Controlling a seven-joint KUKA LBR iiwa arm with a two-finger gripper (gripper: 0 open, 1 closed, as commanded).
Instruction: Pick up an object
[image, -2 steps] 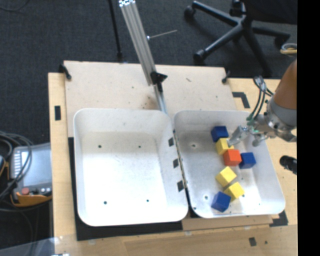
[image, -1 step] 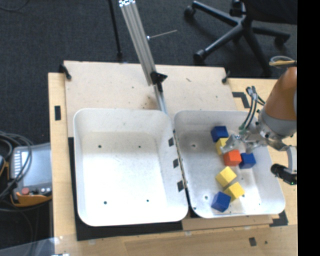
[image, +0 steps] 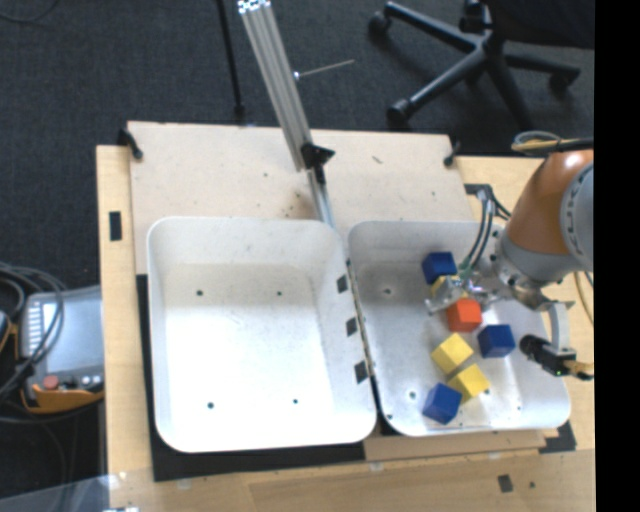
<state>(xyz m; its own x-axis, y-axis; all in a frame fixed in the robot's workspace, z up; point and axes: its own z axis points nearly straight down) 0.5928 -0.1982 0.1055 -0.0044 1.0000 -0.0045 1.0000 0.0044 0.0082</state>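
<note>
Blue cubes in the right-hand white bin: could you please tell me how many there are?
3. One small blue cube lies nearest the bin's far wall, another sits right of the orange cube, and a third lies by the near rim. The arm may hide more.

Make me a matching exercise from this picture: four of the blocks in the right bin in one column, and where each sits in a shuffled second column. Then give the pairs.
Things:
1. orange block
2. blue block at the top
3. blue block at the bottom
4. upper yellow block

Places:
A. nearest the front edge of the right bin
B. farthest back of the blocks, above the claw
C. right beside the claw, just below it
D. in the middle of the group, below the orange block

Pairs: 1-C, 2-B, 3-A, 4-D
</note>
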